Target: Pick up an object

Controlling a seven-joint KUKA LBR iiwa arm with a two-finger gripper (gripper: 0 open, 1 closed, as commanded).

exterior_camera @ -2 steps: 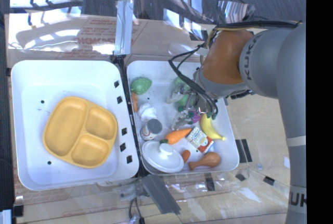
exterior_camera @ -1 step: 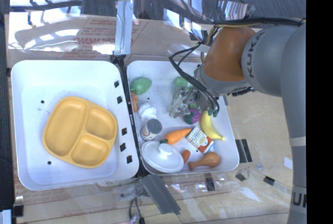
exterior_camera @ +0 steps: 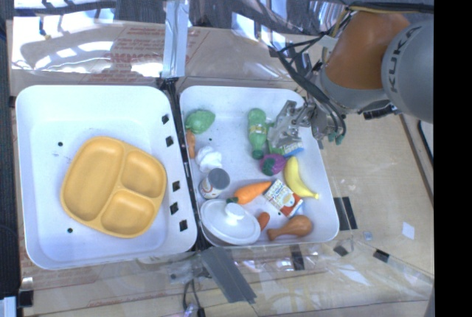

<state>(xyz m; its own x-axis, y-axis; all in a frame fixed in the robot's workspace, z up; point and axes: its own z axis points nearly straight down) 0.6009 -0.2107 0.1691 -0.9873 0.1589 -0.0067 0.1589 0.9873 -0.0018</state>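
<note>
My gripper hangs low over the right bin, near its right wall. Its metal fingers point down-left, just above a purple toy and beside a green bottle. A yellow banana lies just below the gripper. Further objects in this bin are a carrot, a small red-and-white carton, a brown drumstick, a green leafy toy, a white lidded bowl and a grey can. Nothing visible sits between the fingers.
The left bin holds a yellow divided tray. A black divider with clips separates the two bins. The grey arm with its orange band and cables comes in from the upper right.
</note>
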